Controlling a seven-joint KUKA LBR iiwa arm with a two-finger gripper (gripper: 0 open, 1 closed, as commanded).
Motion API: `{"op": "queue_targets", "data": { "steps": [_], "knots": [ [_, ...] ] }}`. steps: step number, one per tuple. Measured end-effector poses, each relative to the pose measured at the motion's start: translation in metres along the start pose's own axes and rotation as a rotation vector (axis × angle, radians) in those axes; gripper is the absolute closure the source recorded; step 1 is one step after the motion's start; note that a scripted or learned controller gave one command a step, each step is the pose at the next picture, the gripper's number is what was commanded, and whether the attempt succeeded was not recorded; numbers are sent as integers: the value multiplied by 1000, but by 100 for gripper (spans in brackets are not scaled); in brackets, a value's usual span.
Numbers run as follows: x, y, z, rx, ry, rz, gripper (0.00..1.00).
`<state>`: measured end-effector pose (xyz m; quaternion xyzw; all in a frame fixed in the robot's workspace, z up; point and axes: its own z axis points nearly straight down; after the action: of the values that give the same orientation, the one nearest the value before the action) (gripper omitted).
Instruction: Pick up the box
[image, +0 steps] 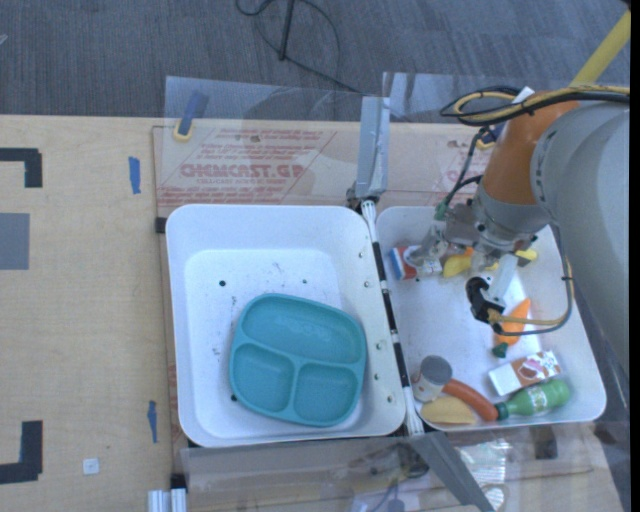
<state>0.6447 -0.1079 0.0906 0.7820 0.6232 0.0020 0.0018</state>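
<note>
The box (529, 371), white with orange-red print too small to read, lies tilted near the right bin's (445, 325) lower right corner, just above a green bottle (537, 399). The gripper (462, 255) hangs well apart from it, at the bin's upper end over a small red, white and blue item (400, 264); whether it is open or closed cannot be told. One teal divided tray (297, 358) sits in the left bin (200, 250). Red lettering on the clear sheet (250, 165) behind the bins is partly legible, something like "CHEMCAST".
</note>
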Motion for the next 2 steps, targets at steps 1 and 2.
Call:
{"op": "queue_targets", "data": {
  "steps": [1,2],
  "knots": [
    [-1,2,-10,-4,-4,1,100],
    [0,2,-12,-6,-3,-1,0]
  ]
}}
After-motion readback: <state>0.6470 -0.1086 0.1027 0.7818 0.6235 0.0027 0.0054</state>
